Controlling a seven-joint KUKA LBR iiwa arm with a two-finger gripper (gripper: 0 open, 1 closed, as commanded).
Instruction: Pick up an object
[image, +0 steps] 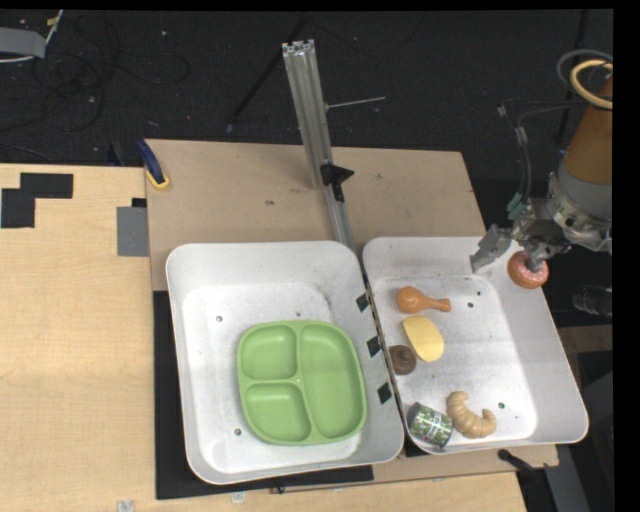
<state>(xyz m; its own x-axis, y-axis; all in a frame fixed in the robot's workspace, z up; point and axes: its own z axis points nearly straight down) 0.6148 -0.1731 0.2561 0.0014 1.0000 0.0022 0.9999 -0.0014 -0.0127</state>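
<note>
The claw (528, 250) hangs over the far right corner of the right bin (530, 345), and a small round orange-red ball (527, 271) sits right at its tip, at that bin's far right rim. Whether the ball is gripped cannot be told, nor whether the claw stands apart or together. A grey finger-like part juts from the claw toward the bin's far rim.

Inside the right bin lie five more things. Nearest the claw, toward the bin's middle, is an orange drumstick-shaped toy (422, 299). Just nearer than it lies a yellow lump (424, 339), with a small brown round piece (402, 359) touching its left side, close to the bin's left wall. At the near edge rest a tan croissant (471, 415) and, left of it, a green-and-white can (431, 425) on its side.

Left of the right bin stands the second white bin (200, 300), holding one green divided plate (300, 382) with three compartments. Both bins sit on the brown surface (240, 190). A metal post (310, 120) rises beyond the gap between the two bins.
</note>
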